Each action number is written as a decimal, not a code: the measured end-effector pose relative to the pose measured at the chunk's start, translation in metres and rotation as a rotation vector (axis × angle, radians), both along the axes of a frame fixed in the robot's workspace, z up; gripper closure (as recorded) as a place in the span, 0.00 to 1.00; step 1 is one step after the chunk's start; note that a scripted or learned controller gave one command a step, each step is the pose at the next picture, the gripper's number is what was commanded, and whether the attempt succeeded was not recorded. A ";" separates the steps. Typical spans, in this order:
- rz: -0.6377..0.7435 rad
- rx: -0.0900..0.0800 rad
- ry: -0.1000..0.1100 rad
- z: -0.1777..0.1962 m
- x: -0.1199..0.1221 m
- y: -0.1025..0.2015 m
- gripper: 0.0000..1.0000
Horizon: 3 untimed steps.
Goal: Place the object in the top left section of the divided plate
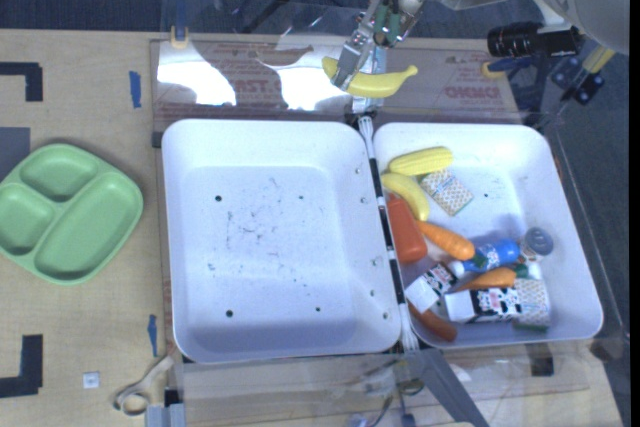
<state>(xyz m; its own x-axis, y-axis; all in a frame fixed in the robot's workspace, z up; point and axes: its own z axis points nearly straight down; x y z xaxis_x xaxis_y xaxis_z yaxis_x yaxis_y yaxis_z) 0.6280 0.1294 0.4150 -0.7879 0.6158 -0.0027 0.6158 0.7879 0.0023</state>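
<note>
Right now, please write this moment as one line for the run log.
fingers: shut on banana | position: above bins' far edge | divided plate: left of the bins | placing: not yet done

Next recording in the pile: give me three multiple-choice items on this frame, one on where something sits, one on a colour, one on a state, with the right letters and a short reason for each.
1. Where is the divided plate?
A. In the right bin
B. On the bench, left of both bins
C. In the left bin

2. What colour is the plate?
A. Green
B. Red
C. Blue

3. What is the gripper doing?
A. Resting in the plate
B. Holding a carrot
C. Holding a yellow banana above the bins' far edge

Key: 1 B, it lies on the wood beside the left bin. 2 A, plainly green. 3 C, the banana sits between its fingers.
</note>
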 end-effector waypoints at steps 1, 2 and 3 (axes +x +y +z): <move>0.058 0.000 0.002 -0.082 -0.049 0.056 1.00; 0.225 0.000 0.003 -0.132 -0.051 0.043 1.00; 0.194 0.000 0.001 -0.022 -0.037 -0.055 1.00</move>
<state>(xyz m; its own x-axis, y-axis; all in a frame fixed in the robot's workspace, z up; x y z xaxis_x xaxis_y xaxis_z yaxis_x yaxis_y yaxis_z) 0.5909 0.0746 0.3932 -0.8920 0.4521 -0.0022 0.4521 0.8920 0.0014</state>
